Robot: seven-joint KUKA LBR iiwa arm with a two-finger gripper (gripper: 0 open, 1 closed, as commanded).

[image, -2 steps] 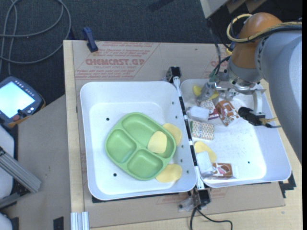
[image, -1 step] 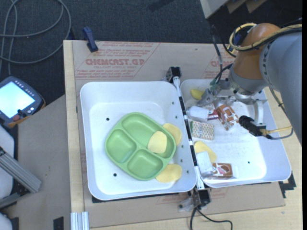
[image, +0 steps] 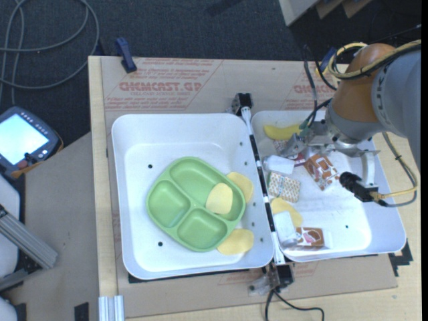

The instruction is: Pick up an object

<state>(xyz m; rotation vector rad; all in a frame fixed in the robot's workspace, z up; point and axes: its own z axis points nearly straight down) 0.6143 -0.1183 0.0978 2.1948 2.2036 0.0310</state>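
Lying nearest in the right white bin (image: 384,236) was a small brown-and-white crinkly foil packet (image: 310,237) — light, slippery, best pinched across its flat middle, I judged. Farther back my gripper (image: 314,146) hung above other wrappers — its grip I could not tell.

glossy plastic green tray (image: 180,209), smooth white bins (image: 127,146)

A pale wooden worktop (image: 100,179) stands on dark grey carpet (image: 167,19). Its top is covered by brown cardboard (image: 200,85) printed with red lettering, with a blue clamp (image: 125,54) at the far left corner. Grey cables (image: 40,39) loop across the carpet at upper left. A small lit screen (image: 20,138) sits at the left edge, above a slanted aluminium rail (image: 27,239).
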